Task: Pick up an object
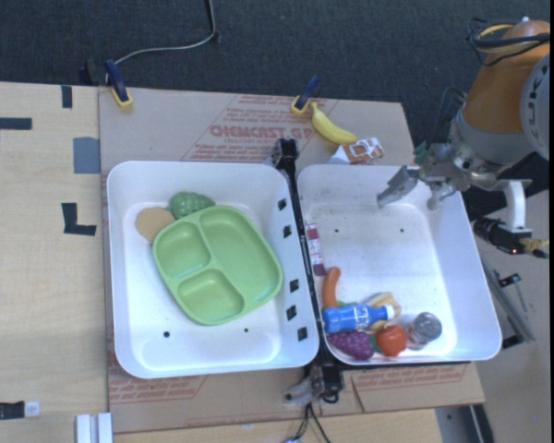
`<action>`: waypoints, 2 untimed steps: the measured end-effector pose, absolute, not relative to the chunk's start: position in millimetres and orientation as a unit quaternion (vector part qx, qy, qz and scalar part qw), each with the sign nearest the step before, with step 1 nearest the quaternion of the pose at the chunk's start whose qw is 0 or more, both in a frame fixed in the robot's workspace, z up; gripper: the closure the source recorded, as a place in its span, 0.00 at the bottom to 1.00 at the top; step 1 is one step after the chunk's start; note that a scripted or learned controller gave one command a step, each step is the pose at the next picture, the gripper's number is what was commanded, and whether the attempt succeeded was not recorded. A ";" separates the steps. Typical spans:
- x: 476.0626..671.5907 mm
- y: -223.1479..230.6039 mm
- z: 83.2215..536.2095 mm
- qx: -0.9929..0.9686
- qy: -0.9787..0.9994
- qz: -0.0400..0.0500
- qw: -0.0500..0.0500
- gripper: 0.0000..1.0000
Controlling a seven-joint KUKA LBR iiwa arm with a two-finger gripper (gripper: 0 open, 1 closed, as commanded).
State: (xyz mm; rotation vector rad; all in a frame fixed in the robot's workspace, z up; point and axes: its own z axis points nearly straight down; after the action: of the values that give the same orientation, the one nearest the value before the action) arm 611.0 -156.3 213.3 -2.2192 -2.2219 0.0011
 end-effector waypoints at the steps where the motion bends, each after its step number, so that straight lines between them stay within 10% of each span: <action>1: 667.0 -224.3 127.3 -0.707 -0.707 0.002 0.001 0.00; 2: 668.3 -224.2 139.2 -0.707 -0.707 0.002 -0.001 1.00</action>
State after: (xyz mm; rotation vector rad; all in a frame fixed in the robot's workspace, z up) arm 668.3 -224.2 139.2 -2.2218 -2.2241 0.0052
